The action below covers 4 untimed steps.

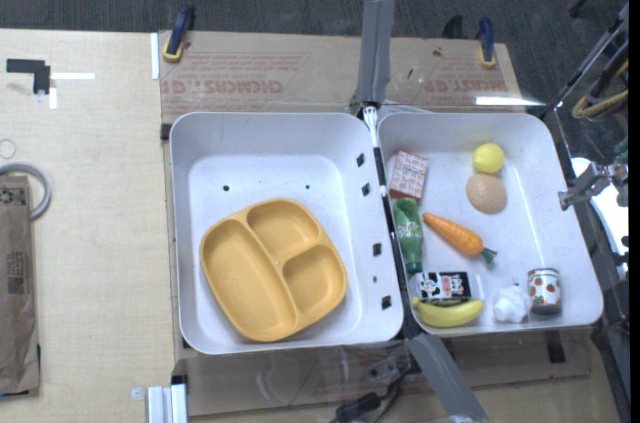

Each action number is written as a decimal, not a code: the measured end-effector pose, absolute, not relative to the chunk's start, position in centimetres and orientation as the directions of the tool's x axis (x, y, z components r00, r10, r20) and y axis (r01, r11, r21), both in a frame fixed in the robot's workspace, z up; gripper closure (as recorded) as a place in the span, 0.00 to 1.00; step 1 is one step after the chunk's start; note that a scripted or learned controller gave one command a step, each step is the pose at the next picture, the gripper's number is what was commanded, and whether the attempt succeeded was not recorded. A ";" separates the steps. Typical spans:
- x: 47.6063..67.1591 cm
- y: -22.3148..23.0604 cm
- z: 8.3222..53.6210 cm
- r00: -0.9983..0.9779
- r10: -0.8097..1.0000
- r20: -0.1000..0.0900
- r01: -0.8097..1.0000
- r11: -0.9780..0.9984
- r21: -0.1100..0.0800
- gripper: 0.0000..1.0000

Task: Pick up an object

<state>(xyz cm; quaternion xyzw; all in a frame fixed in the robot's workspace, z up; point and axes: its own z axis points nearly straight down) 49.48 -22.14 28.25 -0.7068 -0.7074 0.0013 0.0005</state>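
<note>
Lying in left white bin (pixel 190 211): yellow three-compartment plastic plate (pixel 272 266). Right white bin (pixel 560 171) held orange toy carrot (pixel 455 234), yellow banana (pixel 448 313), yellow ball (pixel 488 157), small can (pixel 544 291).

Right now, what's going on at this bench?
Nothing is being handled yet. The right bin holds the pick candidates: a yellow ball, a tan ball, a carrot, a banana, a small can, a milk carton and a couple of packets. The left bin holds a yellow divided tray.
</note>
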 end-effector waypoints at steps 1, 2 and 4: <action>48.4 -16.8 16.5 -0.231 0.973 0.000 0.973 0.231 -0.002 0.00; 53.0 -12.8 9.1 -0.456 0.890 0.000 0.890 0.456 -0.001 0.00; 64.8 -12.0 19.3 -0.205 0.979 -0.003 0.979 0.205 0.001 1.00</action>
